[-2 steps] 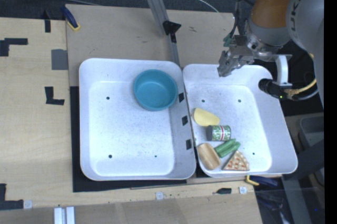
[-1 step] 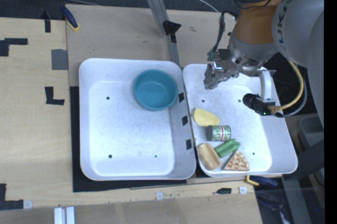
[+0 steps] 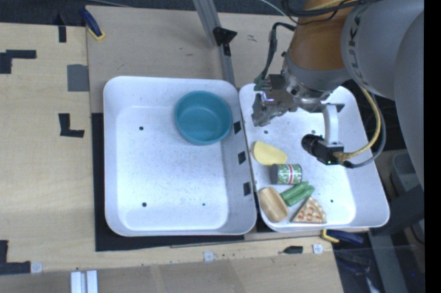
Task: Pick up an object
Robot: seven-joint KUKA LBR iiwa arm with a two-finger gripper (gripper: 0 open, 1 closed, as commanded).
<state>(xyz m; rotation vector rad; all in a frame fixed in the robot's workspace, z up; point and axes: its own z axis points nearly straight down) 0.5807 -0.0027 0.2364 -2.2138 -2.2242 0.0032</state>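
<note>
Gripper (image 3: 265, 112) hangs over right bin (image 3: 358, 205) near its upper-left corner; jaw state: cannot tell. Objs lie along bin's left edge twd lower-left corner: yellow piece (image 3: 269, 153), can (image 3: 287, 174) w/ long axis left-right, green pod (image 3: 298, 193) diagonal, bread roll (image 3: 272, 204), pizza slice (image 3: 309, 212). Blue bowl (image 3: 202, 117) sits in left bin (image 3: 131, 167), upper-right.

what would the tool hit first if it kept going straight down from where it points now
Probably the bare floor of the right bin near its upper left corner; the yellow piece lies just nearer the camera. Depth is hard to judge for the tool.
</note>
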